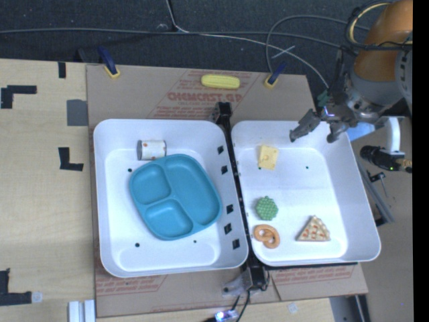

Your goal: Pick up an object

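Note:
The right bin (348,180) holds a yellow cheese wedge (268,157) near its back left, a green bumpy ball (267,208), a brown pretzel (266,235) and a pizza slice (313,230) along the front. My gripper (315,131) hangs over the bin's back right rim, its two dark fingers spread open with nothing between them. It sits right of and a little behind the cheese wedge, well apart from it.
The left bin (110,180) carries a blue divided plate (175,195) and a small can lying on its side (152,148). A yellow banana-like piece (220,81) lies on the cardboard behind the bins. Cables run across the back.

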Available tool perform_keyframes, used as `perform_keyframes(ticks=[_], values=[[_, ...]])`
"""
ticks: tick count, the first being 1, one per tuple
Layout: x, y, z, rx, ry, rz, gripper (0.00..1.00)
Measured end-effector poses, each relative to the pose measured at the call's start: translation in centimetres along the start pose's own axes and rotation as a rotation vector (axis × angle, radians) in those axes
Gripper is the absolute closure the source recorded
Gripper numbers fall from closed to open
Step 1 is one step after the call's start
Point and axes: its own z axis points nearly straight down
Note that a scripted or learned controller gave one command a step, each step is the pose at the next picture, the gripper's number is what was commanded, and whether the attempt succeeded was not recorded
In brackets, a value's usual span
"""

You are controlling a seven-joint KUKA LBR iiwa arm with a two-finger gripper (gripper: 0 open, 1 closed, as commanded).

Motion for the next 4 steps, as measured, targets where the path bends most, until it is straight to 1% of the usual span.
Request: perform_keyframes(ticks=[1, 2, 3, 4], values=[[0.0, 0.3, -0.9, -0.014, -0.002, -0.003, 0.00], [0.6, 0.6, 3.6, -0.010, -0.003, -0.003, 0.00], [0.5, -0.5, 9.5, -0.007, -0.002, -0.003, 0.00], [0.6, -0.4, 14.6, -0.016, -0.005, -0.004, 0.00]])
